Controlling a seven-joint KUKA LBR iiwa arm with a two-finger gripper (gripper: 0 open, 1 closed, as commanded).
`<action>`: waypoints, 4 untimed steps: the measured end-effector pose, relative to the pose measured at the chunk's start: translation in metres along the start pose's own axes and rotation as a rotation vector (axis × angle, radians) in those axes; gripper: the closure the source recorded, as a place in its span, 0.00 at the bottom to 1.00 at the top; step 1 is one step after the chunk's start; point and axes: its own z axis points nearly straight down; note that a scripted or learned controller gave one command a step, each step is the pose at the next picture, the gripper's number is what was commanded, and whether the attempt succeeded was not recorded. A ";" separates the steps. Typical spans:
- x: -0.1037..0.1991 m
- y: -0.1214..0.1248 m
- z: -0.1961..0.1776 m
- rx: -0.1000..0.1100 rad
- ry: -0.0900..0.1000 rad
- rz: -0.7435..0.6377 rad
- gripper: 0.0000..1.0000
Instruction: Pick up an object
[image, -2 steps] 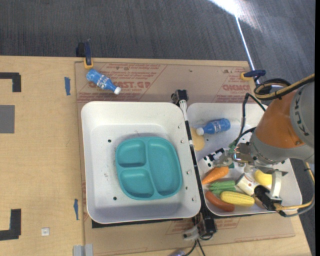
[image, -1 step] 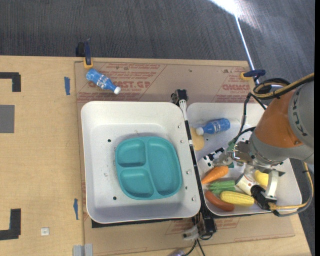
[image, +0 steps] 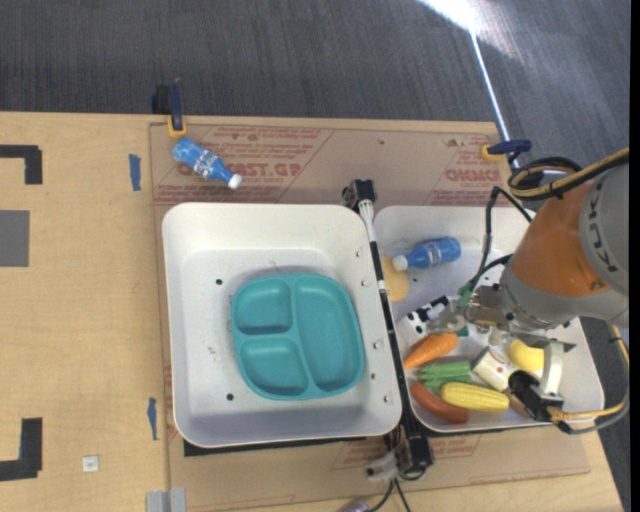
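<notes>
Hanging over the right bin (image: 470, 222), the fingers (image: 480, 312) sit under the arm's grey wrist and orange band, which cover them from above; whether they are released or clenched cannot be told. The things to pick from lie all round them in that bin.

Just to the view's left of the fingers is a small black-and-white toy (image: 430, 312). A little below that, an orange carrot (image: 432, 348) lies at a slant. Below the fingers, toward the near wall of the bin, a green vegetable (image: 440, 372) lies flat with a yellow corn cob (image: 476, 398) just beside it. A red piece (image: 432, 400) touches the corn's left end. Close under the fingers a white piece with a red mark (image: 490, 368) rests beside a yellow lump (image: 527, 355), which is to the right of the fingers in the view.

Above and to the left of the fingers, apart from the heap, a blue bottle (image: 432, 252) with a white cap lies on its side. A pale yellow piece (image: 396, 285) sits against the bin's left wall.

Well to the left of the fingers, the left bin (image: 200, 260) holds a teal divided plate (image: 297, 335) lying flat in its middle. Far up and left of the fingers, outside both bins, a second blue bottle (image: 205, 163) lies on the brown worktop (image: 80, 300).
</notes>
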 end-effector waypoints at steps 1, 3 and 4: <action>0.000 -0.001 0.000 -0.002 -0.001 0.000 0.00; -0.003 0.020 0.015 0.024 -0.005 -0.076 0.00; 0.027 0.102 0.024 0.070 0.000 -0.097 0.00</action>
